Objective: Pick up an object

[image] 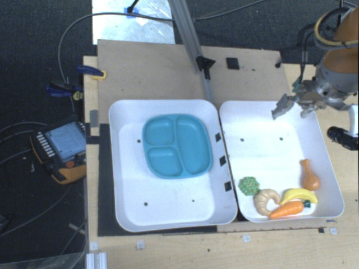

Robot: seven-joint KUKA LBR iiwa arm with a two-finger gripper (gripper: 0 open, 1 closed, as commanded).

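Camera view: 2 white bins side by side, arm in from the right.
Left bin: holds 1 blue divided plate, nothing else to grab.
Right bin: 5 toy foods bunched in the near corner, touching or just beside each other.
Items: green broccoli, tan croissant, orange carrot, yellow banana, brown drumstick.
Handling: look like light, stiff plastic, smooth and likely slippery; not fragile.
Best pick: drumstick, it stands slightly apart from the pile; grip across the thick end, or the narrow shank if the jaws allow.
Risk: carrot and banana lie against the bin wall, little room for a finger.
Gripper: over the far edge of the right bin, well apart from the pile.
Fingers: spread apart, nothing between them, touching nothing I can see.
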